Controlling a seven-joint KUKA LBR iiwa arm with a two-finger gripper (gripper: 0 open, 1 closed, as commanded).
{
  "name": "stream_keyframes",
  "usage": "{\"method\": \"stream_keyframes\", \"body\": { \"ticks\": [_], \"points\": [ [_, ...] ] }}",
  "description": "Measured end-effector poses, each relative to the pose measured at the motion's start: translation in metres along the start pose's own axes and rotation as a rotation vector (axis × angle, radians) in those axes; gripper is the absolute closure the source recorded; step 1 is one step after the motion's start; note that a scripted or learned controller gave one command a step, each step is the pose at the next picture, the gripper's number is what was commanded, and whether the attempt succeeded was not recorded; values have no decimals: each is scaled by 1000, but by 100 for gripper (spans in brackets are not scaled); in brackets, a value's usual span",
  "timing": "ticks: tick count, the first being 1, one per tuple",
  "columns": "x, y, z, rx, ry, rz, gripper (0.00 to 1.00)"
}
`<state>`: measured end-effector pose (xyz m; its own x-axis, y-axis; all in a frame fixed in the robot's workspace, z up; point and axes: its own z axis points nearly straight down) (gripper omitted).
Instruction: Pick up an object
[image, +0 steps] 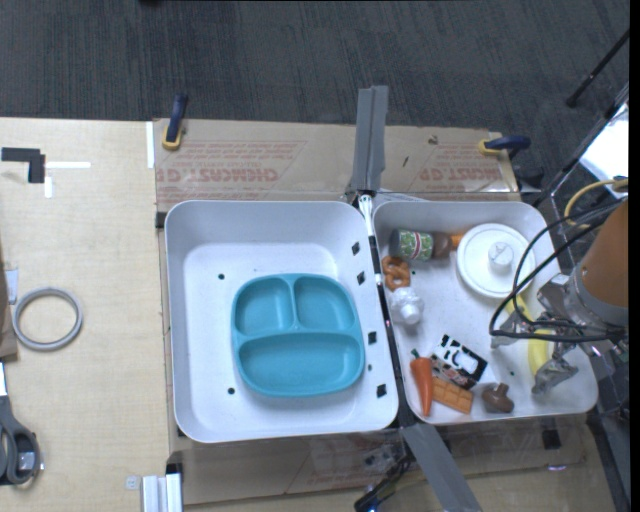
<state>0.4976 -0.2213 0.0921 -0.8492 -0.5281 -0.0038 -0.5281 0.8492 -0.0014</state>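
Since the gripper (553, 372) hangs at the right edge of the right bin (575, 405) with nothing between its fingers, the step in hand looks like choosing and closing on one item. How far apart the jaws stand I cannot tell; the metal fingers sit low by the bin's right wall, next to something yellow (537, 352) that may be a banana.

The nearest candidates lie along the bin's front edge: a small brown lump (497, 399), a black-and-white printed card (462, 358), a flat orange block (452, 400) and a carrot (422, 384) toward the front-left corner. A good try would likely pick something standing free, come straight down with the fingers either side of it, and keep off the wall. The brown lump seems the shortest reach, though it is small and could slip. A white lid (494, 259) sits near the back-right corner, a small bottle (420, 244) lies on its side at the back-left, and a pretzel (397, 271) rests just in front of it.

A blue divided plate (297, 335) fills the middle of the left bin (190, 240). Both bins rest on cardboard over a pale wooden bench (80, 400), where a roll of tape (45, 318) and scissors (17, 452) lie near the left edge. Dark carpet lies behind.
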Motion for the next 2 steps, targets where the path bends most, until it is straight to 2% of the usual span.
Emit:
{"method": "stream_keyframes", "body": {
  "ticks": [1,2],
  "points": [
    [-2,0,-9,1,-4,1,100],
    [-109,4,0,0,-2,-47,100]
  ]
}}
